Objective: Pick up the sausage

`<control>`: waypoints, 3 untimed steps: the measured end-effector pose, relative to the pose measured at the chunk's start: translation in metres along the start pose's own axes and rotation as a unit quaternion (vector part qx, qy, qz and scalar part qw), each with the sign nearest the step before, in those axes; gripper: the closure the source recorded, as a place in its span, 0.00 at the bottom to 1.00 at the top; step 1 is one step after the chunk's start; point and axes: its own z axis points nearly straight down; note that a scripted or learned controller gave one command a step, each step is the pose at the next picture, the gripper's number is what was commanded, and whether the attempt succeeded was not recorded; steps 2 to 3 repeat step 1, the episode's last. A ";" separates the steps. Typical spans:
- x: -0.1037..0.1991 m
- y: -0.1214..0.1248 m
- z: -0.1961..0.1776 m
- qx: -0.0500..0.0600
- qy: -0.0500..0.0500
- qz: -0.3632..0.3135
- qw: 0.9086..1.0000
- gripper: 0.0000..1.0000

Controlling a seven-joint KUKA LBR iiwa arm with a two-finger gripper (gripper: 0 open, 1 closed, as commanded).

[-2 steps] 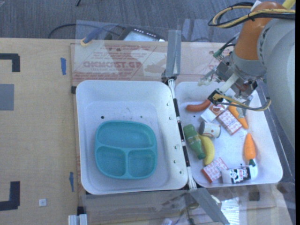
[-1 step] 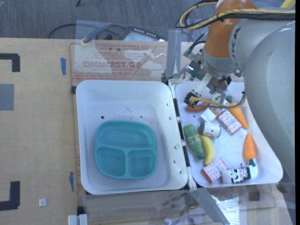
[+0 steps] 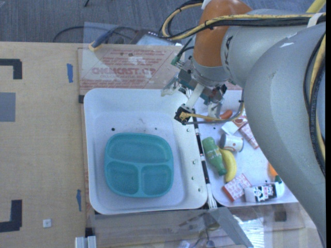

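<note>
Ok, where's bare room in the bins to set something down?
Left bin: bare floor above the teal tray, up to the back wall, and a strip along its right. Right bin: crowded, with bottle, banana, cup and cartons packed under the arm.

Tan bench (image 3: 41, 154), two white bins (image 3: 98, 138) side by side, blue tape (image 3: 70, 72)
</note>
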 end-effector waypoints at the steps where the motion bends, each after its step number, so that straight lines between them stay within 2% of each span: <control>1: 0.032 -0.003 0.052 -0.005 -0.001 -0.005 1.000 0.00; 3: 0.032 -0.003 0.052 -0.005 -0.001 -0.005 1.000 0.00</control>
